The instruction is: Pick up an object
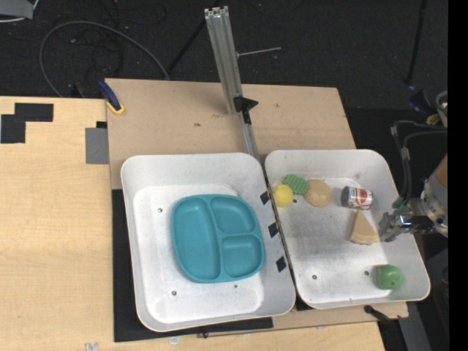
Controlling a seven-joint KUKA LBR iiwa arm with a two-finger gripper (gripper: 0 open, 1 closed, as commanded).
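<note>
Hovering at right rim of right bin (pixel 322 159), gripper (pixel 395 224) low over the edge, nothing seen between fingers; open or closed can't tell, too small & blurred. Nearest candidate: tan wedge (pixel 363 230), lying just beside gripper, inside the bin. Other picks in same bin: small can (pixel 357 197) on its side near the wedge, beige round piece (pixel 318 194), yellow ball (pixel 282 194) touching green ridged item (pixel 295 183) at the far-left wall, green ball (pixel 387 276) alone in near right corner. Left bin (pixel 146 189) w/ teal divided tray (pixel 217 237), not needed. Judging best approach: go for wedge or green ball, both free of neighbours. Centre over obj before descending, keep clear of bin wall, straddle wedge across its narrow faces, close fully before lifting. Risk: sloped wedge sides may squirt out; can may roll
</note>
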